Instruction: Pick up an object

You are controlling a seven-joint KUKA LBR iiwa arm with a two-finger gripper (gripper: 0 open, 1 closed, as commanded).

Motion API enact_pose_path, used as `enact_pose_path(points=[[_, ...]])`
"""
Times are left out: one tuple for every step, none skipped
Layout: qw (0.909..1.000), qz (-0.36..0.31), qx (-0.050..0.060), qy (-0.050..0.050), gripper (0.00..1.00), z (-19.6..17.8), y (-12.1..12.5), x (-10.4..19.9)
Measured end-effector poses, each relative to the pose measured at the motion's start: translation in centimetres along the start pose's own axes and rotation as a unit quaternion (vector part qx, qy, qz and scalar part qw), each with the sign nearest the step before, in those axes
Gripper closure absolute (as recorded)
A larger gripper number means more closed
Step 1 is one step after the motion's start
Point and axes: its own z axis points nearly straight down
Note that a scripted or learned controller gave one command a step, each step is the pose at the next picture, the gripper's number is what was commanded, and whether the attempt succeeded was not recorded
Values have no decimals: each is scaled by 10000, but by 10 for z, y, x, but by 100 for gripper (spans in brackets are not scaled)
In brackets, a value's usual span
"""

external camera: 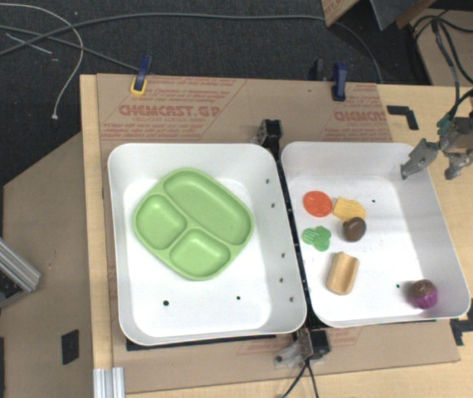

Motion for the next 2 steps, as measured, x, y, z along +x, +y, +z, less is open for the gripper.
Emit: enact_pose_path(points=[[10000, -20, -70, -19, 0, -9, 3, 1], [10000, -17, -43, -10, 0, 36, -4, 2]])
